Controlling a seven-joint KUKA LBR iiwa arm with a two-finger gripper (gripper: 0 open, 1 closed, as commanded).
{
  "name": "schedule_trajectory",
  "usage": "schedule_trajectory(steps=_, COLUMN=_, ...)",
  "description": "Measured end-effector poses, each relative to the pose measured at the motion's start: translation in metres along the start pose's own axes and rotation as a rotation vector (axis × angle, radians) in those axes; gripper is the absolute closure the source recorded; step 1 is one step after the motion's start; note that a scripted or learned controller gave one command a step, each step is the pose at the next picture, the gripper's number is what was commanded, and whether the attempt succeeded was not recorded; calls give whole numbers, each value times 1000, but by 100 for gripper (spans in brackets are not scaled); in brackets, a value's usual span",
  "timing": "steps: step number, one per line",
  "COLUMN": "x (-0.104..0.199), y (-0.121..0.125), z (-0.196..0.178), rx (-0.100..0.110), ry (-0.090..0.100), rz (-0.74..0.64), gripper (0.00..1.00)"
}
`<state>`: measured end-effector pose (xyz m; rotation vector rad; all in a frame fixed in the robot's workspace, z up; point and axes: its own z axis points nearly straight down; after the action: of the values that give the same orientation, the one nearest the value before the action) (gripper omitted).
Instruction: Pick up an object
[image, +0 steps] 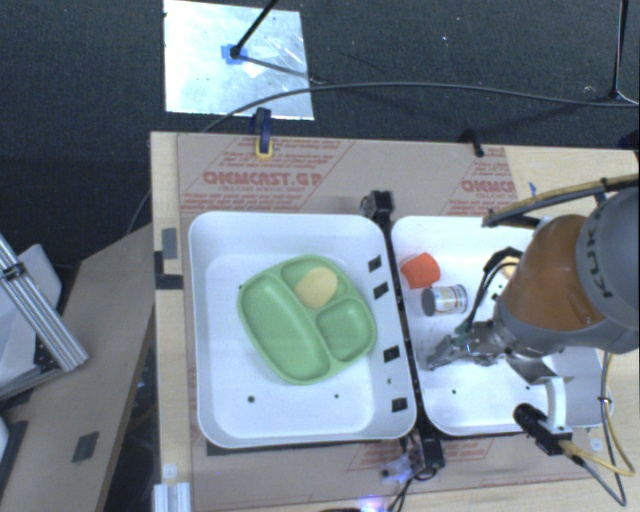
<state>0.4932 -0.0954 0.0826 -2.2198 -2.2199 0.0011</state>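
Over the right bin, the gripper hangs low with nothing visibly between its fingers; whether they are spread or closed I cannot tell. Just beyond lie a small jar and an orange cup, unlifted. Picking seems yet to come.

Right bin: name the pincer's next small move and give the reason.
Probably a short shift up the view and slightly right, then down over the small metallic jar. The pincer sits low in the right bin on bare floor, with nothing seen between its tips. The jar and the orange block beside it lie just beyond, the jar nearer.
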Motion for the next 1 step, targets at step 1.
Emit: schedule_trajectory(steps=1, x=0, y=2, z=-13, rx=-5, ry=-1, rz=-1, gripper=100)
